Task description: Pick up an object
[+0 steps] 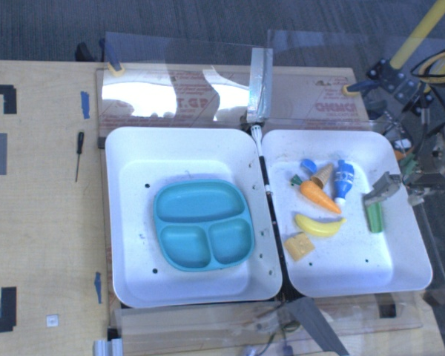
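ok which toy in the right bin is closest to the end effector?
The green cylinder, right under the end effector by the bin's right wall. The banana, carrot and blue bottle all lie further left.

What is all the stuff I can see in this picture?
Bins: two, white, side by side on the bench.
Divided plate: one, light blue, three compartments, in the left bin.
Toy carrot: one, orange, right bin, middle.
Banana: one, yellow, right bin, below the carrot.
Bottle: one, blue and white, right bin, beside the carrot.
Yellow block: one, yellow, right bin, lower left.
Green piece: one, green, right bin, right side, under the gripper.
Screwdriver: one, dark, on the bench at left.
Gripper: one, grey, over the right bin's right side.
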Tool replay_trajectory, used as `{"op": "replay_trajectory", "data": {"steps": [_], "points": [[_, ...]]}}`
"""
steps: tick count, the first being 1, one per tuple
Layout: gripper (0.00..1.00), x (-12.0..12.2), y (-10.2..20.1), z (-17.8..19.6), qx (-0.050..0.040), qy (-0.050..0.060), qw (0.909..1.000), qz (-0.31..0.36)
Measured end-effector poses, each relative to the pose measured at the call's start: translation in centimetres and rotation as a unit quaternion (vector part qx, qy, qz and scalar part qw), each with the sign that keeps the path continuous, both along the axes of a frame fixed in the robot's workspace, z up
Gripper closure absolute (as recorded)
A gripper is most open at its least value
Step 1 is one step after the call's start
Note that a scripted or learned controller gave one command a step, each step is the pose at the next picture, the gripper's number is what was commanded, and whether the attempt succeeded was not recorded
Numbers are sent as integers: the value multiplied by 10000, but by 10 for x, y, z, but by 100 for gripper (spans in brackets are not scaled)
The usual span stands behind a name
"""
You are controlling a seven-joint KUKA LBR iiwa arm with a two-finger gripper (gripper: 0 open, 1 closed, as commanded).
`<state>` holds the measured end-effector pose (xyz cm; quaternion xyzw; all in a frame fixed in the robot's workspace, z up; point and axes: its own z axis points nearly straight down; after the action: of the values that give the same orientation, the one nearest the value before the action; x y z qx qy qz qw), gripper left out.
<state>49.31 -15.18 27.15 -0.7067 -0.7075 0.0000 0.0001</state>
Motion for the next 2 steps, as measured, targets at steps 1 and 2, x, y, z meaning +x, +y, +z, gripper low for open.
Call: {"op": "replay_trajectory", "data": {"steps": [1,2], "points": [[0,33,19,-150,9,24,10000,-29],[0,18,42,-173,-39,-157,9975,-688]]}}
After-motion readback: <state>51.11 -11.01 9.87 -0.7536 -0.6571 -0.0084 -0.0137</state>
